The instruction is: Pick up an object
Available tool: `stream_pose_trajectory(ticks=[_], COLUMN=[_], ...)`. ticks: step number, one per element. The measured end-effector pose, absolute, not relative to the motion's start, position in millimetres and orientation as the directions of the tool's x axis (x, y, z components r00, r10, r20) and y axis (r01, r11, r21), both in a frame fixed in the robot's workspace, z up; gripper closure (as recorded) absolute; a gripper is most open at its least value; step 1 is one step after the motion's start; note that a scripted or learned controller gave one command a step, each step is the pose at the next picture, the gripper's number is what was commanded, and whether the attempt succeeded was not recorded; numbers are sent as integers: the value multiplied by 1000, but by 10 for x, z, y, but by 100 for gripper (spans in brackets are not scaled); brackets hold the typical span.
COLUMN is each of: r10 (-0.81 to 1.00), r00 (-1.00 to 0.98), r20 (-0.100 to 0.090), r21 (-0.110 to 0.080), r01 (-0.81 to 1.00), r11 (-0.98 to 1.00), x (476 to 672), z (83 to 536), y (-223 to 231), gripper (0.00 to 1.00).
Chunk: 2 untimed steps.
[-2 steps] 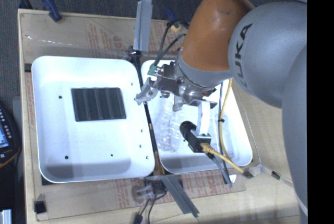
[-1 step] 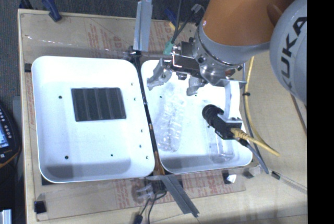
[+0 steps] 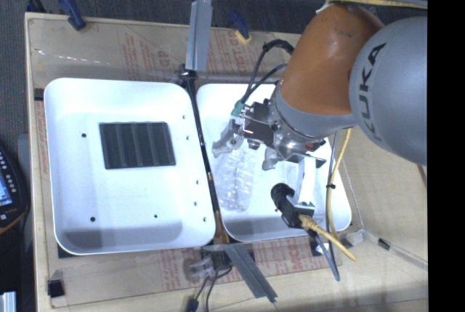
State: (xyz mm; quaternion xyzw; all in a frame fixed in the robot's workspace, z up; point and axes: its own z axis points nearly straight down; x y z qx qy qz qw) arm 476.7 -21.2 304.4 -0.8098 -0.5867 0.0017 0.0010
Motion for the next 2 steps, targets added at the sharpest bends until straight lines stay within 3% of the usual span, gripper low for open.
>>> stream_pose_trajectory(ticks=[1, 2], r10=[939, 944], r00=[343, 330], r20=[-2, 0], r21=[-5, -2], r01=[939, 944], r11=[-343, -330], x=[4761, 5073], z=[2306, 2522], y=[-11, -477], gripper=[0, 0])
